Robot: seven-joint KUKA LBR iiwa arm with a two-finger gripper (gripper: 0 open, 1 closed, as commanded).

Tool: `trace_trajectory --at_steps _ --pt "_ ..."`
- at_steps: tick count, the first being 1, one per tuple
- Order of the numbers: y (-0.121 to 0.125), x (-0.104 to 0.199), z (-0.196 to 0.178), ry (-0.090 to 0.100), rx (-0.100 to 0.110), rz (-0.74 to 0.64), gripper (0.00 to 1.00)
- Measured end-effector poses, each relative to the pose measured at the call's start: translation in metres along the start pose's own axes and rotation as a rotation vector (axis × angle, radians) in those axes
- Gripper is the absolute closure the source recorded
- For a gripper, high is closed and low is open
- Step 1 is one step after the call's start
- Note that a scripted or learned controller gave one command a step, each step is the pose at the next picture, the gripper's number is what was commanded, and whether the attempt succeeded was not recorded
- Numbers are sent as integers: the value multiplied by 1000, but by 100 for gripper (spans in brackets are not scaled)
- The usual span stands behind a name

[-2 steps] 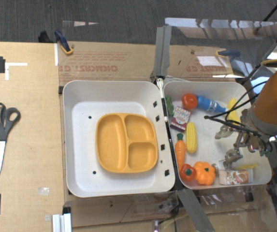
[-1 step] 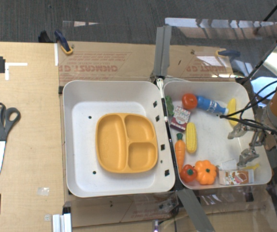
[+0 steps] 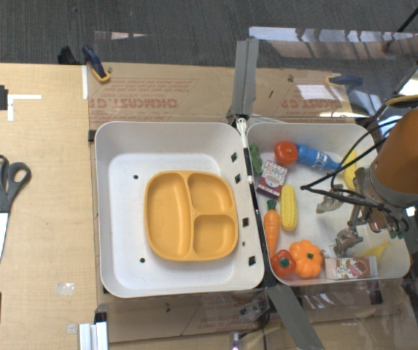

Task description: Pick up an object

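Hovering over the right bin, w/ my gripper low above bare white floor in its near-right part. Nothing sits between my fingers; whether they stand apart or together I can't tell, too much cable and metal in the way.

Candidates are all in this bin, mostly bunched along its left wall, prob. just where they got dumped. Far end: red tomato w/ a blue bottle lying just to its right. Below the tomato a small printed carton, then the corn cob lying lengthwise, and the carrot beside it on the left. Near-left corner: red pepper touching the orange pumpkin. A flat snack packet lies along the near wall, just near of my gripper, so I'd judge that's the closest pick; a yellow piece sits to its right, partly hidden.

The left bin holds just the yellow divided plate, flat in the middle, prob. a drop spot. Scissors lie out on the bench at far left, not my concern.

Pose: my arm comes in from the right, orange band bulking over the bin's right rim, wrist bent down so the tool points at the floor. Black and yellow cables loop across toward the bottle. Task's not begun as far as a grasp goes.
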State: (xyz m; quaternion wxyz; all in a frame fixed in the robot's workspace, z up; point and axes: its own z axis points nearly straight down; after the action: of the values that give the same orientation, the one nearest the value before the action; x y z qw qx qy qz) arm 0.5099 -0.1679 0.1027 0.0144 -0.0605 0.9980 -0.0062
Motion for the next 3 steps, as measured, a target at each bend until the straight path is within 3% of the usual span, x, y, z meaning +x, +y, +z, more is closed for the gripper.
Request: trace_trajectory --at_steps 1,2,3 --pt "73 9 5 5 -8 8 0" --pt "57 -44 11 26 -13 43 0" --pt "35 -124 14 38 -16 -111 0"
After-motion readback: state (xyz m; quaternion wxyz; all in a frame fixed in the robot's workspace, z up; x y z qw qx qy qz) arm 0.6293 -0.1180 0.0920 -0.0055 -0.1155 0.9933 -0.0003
